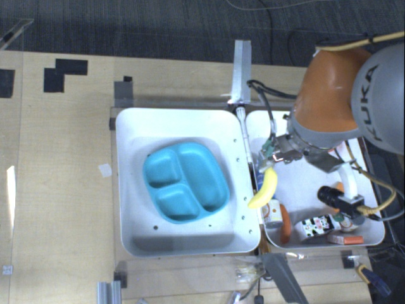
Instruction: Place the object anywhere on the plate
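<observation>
your gripper (271, 159) sits at the right bin's (373, 236) left edge, banana (264, 189) hanging just under it, seemingly pinched at its top, blue plate (185, 181) mid left bin (130, 170), well apart from the banana

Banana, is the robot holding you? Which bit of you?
It looks that way, but it cannot be told for sure. The banana hangs by its top end just under the gripper, over the divider between the bins.
</observation>
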